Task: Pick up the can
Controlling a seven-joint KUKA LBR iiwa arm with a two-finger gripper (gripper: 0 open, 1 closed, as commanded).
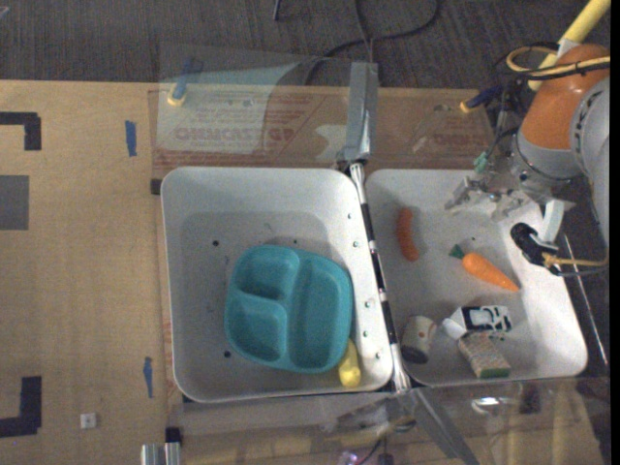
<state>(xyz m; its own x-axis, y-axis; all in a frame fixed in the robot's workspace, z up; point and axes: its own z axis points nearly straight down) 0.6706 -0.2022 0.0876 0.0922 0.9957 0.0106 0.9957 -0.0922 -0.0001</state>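
So two white bins sit side by side on the table (77,289). The left bin (194,201) has a teal divided plate (289,306) lying flat in it, three compartments, nothing on it as far as I can see. Tucked against the plate's lower right edge, right in the bin's near right corner, there's a small yellow thing (350,368), banana-ish, touching or almost touching the plate.

The right bin (552,347) is the busier one. The can (418,338) is lying on its side near the bin's front left part, open end facing roughly toward the camera, close to the divider between the two bins. Just to its right is a small black and white package (481,319), and just below that a little tan box (485,355) with a green strip. A carrot (486,270) lies at a slant around the middle right, and an orange-red sausage-looking piece (408,233) sits upright-ish in view near the left wall.

The arm (567,114) comes in at the upper right, with its gripper (494,197) hanging over the far right part of the right bin, well apart from the can. Honestly can't tell how the jaws stand, it's too cluttered and blurry there; nothing visibly held.
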